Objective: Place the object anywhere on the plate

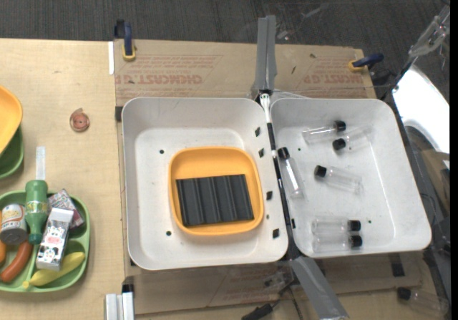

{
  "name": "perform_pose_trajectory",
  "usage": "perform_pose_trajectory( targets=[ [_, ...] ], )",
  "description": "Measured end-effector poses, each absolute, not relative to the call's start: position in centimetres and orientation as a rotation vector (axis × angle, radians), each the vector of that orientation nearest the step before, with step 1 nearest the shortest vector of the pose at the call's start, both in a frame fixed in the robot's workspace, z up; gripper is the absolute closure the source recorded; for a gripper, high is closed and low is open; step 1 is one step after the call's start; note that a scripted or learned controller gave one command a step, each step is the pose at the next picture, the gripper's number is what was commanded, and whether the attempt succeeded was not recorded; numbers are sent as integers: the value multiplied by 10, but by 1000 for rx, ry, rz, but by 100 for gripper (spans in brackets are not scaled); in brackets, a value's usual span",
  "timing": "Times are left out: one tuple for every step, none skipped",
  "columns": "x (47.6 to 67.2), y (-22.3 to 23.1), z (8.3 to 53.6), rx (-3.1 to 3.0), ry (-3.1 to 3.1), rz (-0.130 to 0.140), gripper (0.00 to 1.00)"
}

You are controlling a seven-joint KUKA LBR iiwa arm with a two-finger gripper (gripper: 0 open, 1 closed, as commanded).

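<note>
A yellow square plate (215, 157) sits in the middle of the left white bin (143, 168). A dark grey ridged rectangular block (215, 198) lies flat on the plate and covers most of its floor. Several clear vials with black caps lie scattered in the right white bin (397, 190): one near the back (323, 132), one in the middle (338, 178), and a pair near the front (335, 234). Another vial (288, 170) lies along that bin's left wall.
On the wooden table at the left stands a green tray (75, 268) holding toy food and a small bottle. A yellow bowl (7, 122) shows at the far left edge, and a small pink disc (79, 121) lies nearby. Clamps hold the cardboard behind the bins.
</note>
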State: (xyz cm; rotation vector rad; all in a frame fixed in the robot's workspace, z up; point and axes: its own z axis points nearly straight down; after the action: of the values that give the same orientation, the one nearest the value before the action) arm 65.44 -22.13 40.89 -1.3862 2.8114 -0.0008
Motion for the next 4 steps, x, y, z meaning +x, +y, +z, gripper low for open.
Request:
perform_pose_trajectory(
  targets=[
    [660, -221, 354, -1766, 2593, 3, 0],
    [660, -221, 442, -2114, 2315, -1, 0],
    [660, -221, 398, -2558, 1815, 5, 0],
    [660, -212, 441, -2838, 1333, 0, 0]
  ],
)
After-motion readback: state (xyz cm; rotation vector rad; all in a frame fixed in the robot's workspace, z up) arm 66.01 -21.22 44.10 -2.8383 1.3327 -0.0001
